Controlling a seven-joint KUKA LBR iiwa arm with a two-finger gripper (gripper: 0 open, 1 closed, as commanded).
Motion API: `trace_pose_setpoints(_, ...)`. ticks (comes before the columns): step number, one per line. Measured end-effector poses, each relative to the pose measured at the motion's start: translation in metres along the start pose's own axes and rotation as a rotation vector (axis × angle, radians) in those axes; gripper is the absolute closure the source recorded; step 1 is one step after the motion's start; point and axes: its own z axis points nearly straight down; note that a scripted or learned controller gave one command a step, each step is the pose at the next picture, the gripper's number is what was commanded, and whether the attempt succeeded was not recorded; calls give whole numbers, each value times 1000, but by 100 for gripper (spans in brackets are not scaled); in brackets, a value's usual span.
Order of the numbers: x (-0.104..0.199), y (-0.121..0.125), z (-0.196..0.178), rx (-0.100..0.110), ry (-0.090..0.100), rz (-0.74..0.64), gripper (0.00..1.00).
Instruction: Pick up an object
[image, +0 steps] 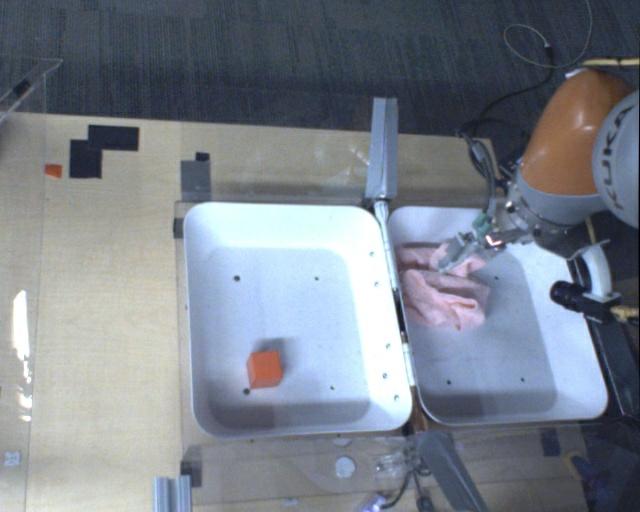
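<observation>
A crumpled pink cloth (442, 290) lies in the right bin (520, 395), against its left wall. My gripper (462, 252) reaches in from the right and sits at the cloth's upper right edge, touching or just above it. An orange cube (265, 369) rests in the left bin (300, 240), near its front left corner.
A metal divider post (381, 150) stands between the bins at the back. Cables (490, 150) hang beside the arm's orange band (575, 135). Black markers (98, 148) and a small orange tag (53, 171) lie on the bench at far left.
</observation>
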Motion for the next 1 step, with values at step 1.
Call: trace_pose_setpoints(1,-39,-22,100,-2,-1,-35,0)
